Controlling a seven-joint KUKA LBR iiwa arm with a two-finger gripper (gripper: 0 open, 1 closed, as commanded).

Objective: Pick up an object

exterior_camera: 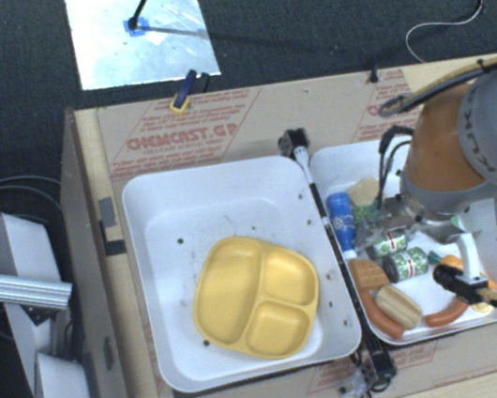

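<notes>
One fixed camera looks down at a slant from above the bench (214, 113), at middling range. Both white bins sit in the lower centre of the frame, the arm (476, 139) entering at right.

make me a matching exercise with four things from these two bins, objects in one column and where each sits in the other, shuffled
Things:
1. yellow plastic divided tray
2. blue plastic bottle
3. toy hot dog in a tan bun
4. orange toy sausage

Places:
A. right bin, near front edge, right of the bun
B. left bin, middle to front
C. right bin, beside the divider between bins
D. right bin, front left part

Pairs: 1-B, 2-C, 3-D, 4-A
</notes>
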